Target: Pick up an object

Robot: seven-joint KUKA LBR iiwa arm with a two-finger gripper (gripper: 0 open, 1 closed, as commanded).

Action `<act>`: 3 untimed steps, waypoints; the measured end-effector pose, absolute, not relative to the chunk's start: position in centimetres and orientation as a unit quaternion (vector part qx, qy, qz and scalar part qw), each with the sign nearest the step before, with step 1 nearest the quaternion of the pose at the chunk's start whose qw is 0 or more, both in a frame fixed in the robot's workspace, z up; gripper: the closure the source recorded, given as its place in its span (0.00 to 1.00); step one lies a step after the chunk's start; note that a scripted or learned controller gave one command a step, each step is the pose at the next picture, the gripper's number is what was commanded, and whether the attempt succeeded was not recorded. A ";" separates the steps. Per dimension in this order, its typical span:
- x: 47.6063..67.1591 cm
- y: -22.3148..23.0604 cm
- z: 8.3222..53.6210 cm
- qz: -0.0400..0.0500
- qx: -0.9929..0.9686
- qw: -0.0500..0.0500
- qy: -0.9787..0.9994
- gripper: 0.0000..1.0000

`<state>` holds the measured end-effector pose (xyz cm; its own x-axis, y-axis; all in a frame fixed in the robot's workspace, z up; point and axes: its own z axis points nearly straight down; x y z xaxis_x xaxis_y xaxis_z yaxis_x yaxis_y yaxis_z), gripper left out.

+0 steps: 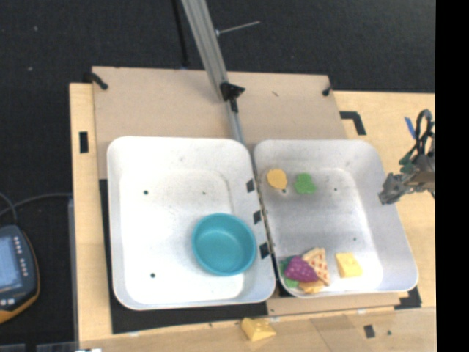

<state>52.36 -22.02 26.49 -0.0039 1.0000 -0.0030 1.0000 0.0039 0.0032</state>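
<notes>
The right bin (381,218) holds a small yellow-orange piece (276,179) and a green piece (305,184) near its far left side. At its near edge lie a purple piece (298,270), a pizza-slice toy (316,264) and a yellow block (348,265). A blue bowl (223,243) sits in the left bin (146,174), near its front right. My gripper (392,189) hangs at the right bin's right rim, apart from all the objects, with nothing seen in it.
A yellow wedge (257,329) lies on the bench in front of the bins. A grey metal pole (209,50) slants down to the gap between the bins. A handheld pendant (15,270) rests at the far left.
</notes>
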 end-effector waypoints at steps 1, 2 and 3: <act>52.5 -22.1 27.1 0.000 0.704 0.002 0.710 1.00; 53.3 -17.6 25.8 0.000 0.706 0.002 0.708 1.00; 54.8 -12.5 26.4 0.001 0.706 0.002 0.708 1.00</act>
